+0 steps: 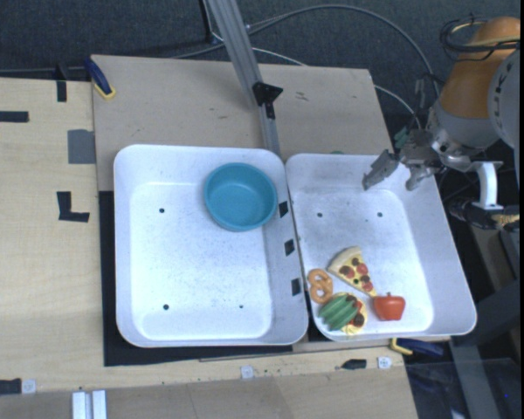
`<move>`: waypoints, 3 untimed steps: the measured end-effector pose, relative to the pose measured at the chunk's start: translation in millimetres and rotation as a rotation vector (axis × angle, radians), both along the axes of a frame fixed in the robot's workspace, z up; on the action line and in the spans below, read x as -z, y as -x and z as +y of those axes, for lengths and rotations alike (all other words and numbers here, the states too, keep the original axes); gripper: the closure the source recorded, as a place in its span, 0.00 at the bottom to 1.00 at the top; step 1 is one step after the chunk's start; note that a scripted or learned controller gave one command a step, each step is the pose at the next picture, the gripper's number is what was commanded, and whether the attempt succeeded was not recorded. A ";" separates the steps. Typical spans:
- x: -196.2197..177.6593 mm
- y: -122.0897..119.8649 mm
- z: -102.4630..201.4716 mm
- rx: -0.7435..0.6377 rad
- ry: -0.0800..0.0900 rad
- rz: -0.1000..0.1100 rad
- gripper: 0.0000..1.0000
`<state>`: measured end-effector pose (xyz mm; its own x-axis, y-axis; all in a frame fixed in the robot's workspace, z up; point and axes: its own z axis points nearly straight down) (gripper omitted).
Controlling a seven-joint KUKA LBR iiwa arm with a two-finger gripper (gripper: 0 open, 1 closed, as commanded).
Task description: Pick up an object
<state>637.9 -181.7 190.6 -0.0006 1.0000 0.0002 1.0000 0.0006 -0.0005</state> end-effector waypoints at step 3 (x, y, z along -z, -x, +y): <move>83.2 -1.7 -0.7 -0.001 0.001 0.000 1.00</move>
<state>639.7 -182.4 107.4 -0.0018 1.0000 -0.0005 1.0000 0.0018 -0.0006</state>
